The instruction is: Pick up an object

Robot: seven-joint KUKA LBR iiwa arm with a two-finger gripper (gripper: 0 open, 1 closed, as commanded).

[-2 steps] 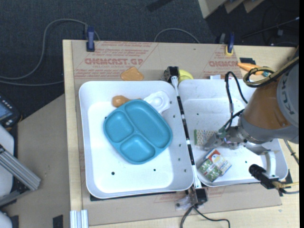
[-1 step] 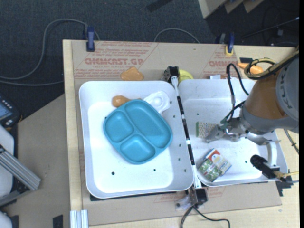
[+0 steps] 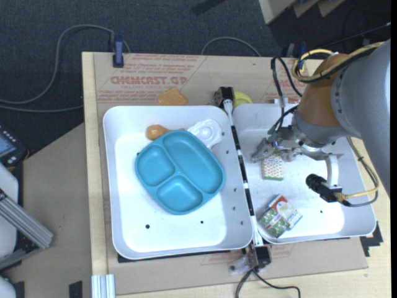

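The gripper [image 3: 273, 151] hovers in the right bin [image 3: 356, 225] just above a small checked pad [image 3: 272, 168] at its six o'clock, grip state unclear, so next comes a straight drop.

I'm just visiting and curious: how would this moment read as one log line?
arm: over right white bin | gripper: above small green-dotted white sponge | blue divided plastic tray: left bin

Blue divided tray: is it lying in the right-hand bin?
No, the blue divided tray lies in the left bin, while the right bin holds a small packet and the gripper.
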